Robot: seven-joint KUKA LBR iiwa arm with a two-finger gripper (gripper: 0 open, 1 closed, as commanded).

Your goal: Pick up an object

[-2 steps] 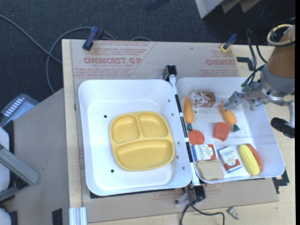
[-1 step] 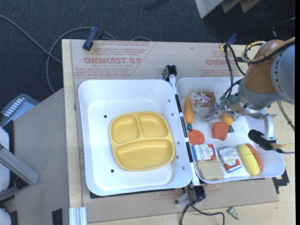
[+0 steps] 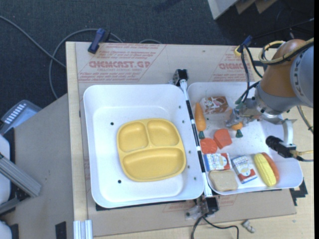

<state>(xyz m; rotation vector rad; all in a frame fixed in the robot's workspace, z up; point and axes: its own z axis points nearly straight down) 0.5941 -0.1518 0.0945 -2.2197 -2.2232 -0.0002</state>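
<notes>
Seemingly the gripper (image 3: pixel 238 119) sat low in the right bin (image 3: pixel 295 179) b/c the toys crowded there, a red block (image 3: pixel 223 137) just beside it prob. the target, grip state impossible to tell, w/ the tray (image 3: pixel 149 149) apart in the left bin (image 3: pixel 99 128).

**What I count on my bench**

I count two white bins: the left bin (image 3: pixel 94 133) and the right bin (image 3: pixel 289 178). In the left one lies one yellow plate (image 3: pixel 151 149), split into three compartments. In the right one I make out nine things: one hot dog (image 3: pixel 199 117), one brown packet (image 3: pixel 215 105), two red blocks (image 3: pixel 223 138) (image 3: pixel 208 145), two small cartons (image 3: pixel 217 162) (image 3: pixel 243 169), one slice of bread (image 3: pixel 224 181), one corn cob (image 3: pixel 265 169), and one small orange piece (image 3: pixel 238 126), perhaps a carrot, too small to tell.
</notes>
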